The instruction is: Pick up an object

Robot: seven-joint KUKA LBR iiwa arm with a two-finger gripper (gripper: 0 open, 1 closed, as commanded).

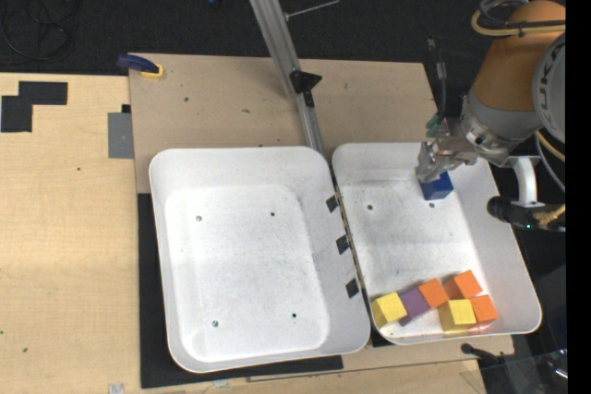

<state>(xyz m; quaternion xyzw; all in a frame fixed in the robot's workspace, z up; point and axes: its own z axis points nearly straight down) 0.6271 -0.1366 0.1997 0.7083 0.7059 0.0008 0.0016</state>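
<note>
While the tool (436,167) sits low at the far side of the right bin (406,226), a blue block (439,185) shows directly under its fingertips.

Fingers appear closed on the block's top, so I read it as clamped, though whether it is lifted off the bin floor I cannot tell. Remaining blocks, a yellow block (389,307), purple block (413,305) and several orange ones, crowd the near right corner, probably harder to grip. Left bin (242,254) would suit a drop-off.
</note>
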